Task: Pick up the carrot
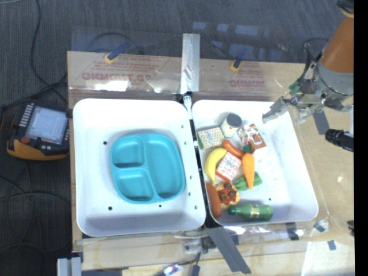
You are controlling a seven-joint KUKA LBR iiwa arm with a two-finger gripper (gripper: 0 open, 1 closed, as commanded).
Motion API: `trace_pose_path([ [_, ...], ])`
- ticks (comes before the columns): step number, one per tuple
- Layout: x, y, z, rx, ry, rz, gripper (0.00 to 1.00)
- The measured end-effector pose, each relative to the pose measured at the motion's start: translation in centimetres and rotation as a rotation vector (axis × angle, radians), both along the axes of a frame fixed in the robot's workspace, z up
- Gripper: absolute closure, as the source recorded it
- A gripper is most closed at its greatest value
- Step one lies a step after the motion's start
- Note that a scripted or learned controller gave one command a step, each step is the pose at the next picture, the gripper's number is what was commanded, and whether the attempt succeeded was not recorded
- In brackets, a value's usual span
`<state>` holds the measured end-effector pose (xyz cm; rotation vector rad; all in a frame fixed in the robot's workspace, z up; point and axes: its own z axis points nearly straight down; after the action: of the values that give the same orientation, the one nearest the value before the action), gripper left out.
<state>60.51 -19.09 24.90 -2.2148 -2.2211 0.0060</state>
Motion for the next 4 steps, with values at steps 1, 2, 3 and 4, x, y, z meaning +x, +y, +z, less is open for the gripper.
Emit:
trace_pose_path([
  [1,3.1,-2.5,-9.3,-0.002,0.001,0.069,0.0],
  [2,-0.3,4.5,-8.3,0.0,0.0,-0.013,0.0],
  [3,-2.8,4.6,-12.9,-0.008,-0.031,-0.014,0.0],
  [4,-2.8,4.4,-12.2,-0.009,-0.027,-0.015,1.0],
])
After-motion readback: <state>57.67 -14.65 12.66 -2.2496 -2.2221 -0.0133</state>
